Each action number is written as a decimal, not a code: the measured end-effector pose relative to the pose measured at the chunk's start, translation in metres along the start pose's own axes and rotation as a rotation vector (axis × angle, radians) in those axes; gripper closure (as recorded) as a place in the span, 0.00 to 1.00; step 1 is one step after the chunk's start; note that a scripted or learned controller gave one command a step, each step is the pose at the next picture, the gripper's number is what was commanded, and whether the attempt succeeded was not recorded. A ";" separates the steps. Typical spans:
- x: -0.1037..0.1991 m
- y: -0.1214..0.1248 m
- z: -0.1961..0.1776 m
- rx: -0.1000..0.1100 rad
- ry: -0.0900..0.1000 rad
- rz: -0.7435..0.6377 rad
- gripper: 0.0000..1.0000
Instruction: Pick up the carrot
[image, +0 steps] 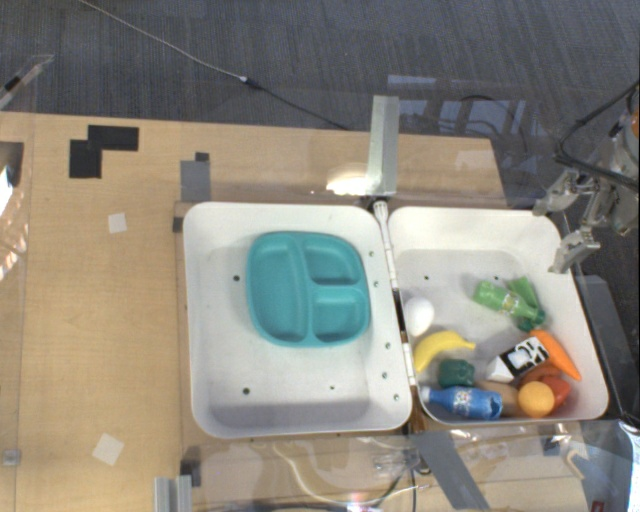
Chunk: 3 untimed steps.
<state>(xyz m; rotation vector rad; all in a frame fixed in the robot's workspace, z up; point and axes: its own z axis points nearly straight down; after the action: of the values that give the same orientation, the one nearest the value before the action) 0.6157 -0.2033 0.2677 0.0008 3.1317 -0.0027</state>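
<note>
We record two white bins: the left bin (210, 330) bears a teal divided plate (307, 287). The gripper (580, 225) hangs open, empty, over the right bin's (470, 245) far right corner. The carrot (556, 352) lies against that bin's right wall.

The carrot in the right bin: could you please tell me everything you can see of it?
The carrot is orange, smooth and tapered, like a plastic toy. It lies flat near the right bin's right wall, pointing down-right. A black-and-white block lies against its left side, and a green item sits just above it.
</note>
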 end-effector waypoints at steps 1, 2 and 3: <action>0.081 0.058 -0.076 -0.001 -0.005 0.425 0.00; 0.097 0.093 -0.101 -0.001 -0.003 0.519 0.00; 0.126 0.118 -0.117 -0.001 0.000 0.879 0.00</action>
<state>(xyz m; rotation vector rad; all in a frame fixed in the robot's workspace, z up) 0.4885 -0.0854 0.3831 1.3337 2.8335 0.0051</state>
